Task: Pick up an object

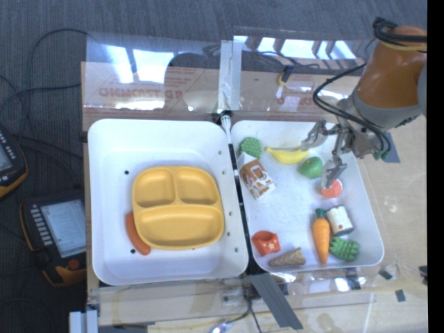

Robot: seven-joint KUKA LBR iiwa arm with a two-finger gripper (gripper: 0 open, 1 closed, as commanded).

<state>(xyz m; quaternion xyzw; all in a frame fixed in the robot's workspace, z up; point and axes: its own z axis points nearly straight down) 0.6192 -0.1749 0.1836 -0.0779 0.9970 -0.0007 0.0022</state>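
From the overhead camera we see the arm (392,75) reaching in from the right, its gripper (326,155) hanging over the upper part of the right bin (371,217). Its fingers stand spread apart, with nothing between them; one points toward the banana (288,155), the other hangs just above a small red object (331,189). A green round fruit (311,166) lies just below the banana, between the two fingers in this view. Further left in that bin we find a green leafy piece (250,146) and a brown-and-white carton (256,177). Along the lower part lie a red piece (266,242), a brown wedge (288,258), a carrot (320,236), a small white can (340,220) and a green knobbly piece (345,248). In the left bin (111,207) a yellow divided tray (178,207) sits in the middle, with an orange sausage (136,234) touching its left edge.
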